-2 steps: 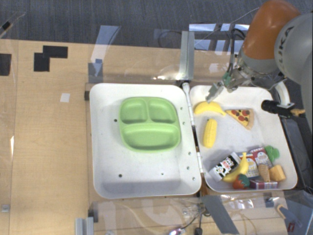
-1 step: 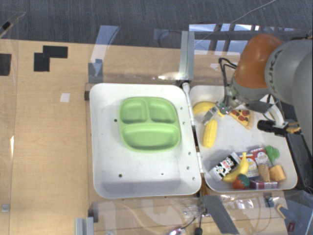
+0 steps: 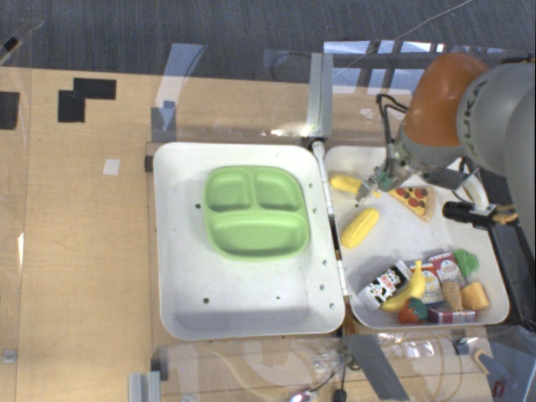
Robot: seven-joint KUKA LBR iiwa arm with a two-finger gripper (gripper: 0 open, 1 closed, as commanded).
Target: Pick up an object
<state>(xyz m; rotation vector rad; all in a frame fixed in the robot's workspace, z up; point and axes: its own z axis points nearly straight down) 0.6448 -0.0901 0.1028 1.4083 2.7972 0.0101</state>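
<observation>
My gripper (image 3: 369, 186) hangs low in the back of the right bin (image 3: 499, 268), its tip just right of a small yellow piece (image 3: 342, 182) and above a yellow corn cob (image 3: 360, 227). A pizza slice (image 3: 413, 198) lies just to the gripper's right. Nothing shows as held. The grey arm with its orange band (image 3: 440, 99) covers the bin's back right corner.
Toys crowd the right bin's front: a banana (image 3: 408, 287), a cow-patterned carton (image 3: 384, 284), a red box (image 3: 441, 270), a green piece (image 3: 466, 261), an orange block (image 3: 475, 296). The left bin (image 3: 180, 291) holds a green divided plate (image 3: 255, 210). A metal divider (image 3: 329, 216) separates the bins.
</observation>
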